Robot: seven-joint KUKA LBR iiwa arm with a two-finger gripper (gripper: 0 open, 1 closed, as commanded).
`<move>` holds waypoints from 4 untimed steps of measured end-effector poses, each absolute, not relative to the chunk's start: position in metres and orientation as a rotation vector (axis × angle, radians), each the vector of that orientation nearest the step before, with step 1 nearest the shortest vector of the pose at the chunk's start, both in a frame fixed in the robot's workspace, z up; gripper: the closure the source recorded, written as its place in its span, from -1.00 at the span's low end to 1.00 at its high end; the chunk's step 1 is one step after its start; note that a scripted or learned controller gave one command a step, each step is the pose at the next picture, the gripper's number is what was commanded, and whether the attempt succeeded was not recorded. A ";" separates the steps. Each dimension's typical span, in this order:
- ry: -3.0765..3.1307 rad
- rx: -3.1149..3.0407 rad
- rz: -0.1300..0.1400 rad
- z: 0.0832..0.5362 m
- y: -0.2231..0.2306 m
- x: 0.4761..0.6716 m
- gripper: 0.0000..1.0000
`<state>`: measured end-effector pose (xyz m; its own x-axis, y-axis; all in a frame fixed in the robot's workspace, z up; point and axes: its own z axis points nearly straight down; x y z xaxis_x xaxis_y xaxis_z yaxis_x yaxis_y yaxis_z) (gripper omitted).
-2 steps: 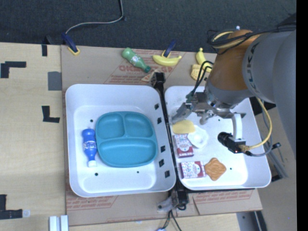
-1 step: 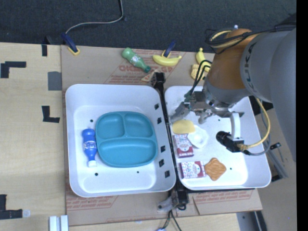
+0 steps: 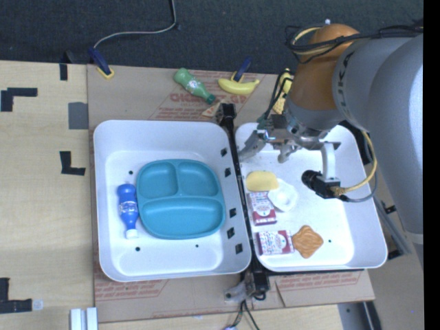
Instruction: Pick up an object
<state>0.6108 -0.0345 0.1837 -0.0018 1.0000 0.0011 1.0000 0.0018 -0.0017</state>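
My gripper [image 3: 267, 150] hangs over the back left part of the right bin [image 3: 357, 253], open, with nothing between its fingers. Just in front of it lies a yellow rounded piece [image 3: 262, 181]. A white crumpled item [image 3: 282, 198] rests beside that piece. Further forward are a red-and-white carton [image 3: 262, 208], a second red-and-white packet [image 3: 273, 243] and a brown cookie-like piece [image 3: 308, 241].
The left bin [image 3: 110, 143] holds a blue divided plate [image 3: 181, 199] and a small blue bottle [image 3: 127, 210]. Behind the bins, on the cardboard, lie a green bottle [image 3: 194, 86] and a banana [image 3: 238, 85]. The arm's grey and orange body [image 3: 344, 67] covers the right bin's back right.
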 end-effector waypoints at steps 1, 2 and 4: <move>-2.221 -2.220 0.002 0.184 -0.044 0.542 -1.00; -2.222 -2.219 0.001 0.184 -0.057 0.562 -1.00; -2.223 -2.219 0.001 0.186 -0.041 0.626 -1.00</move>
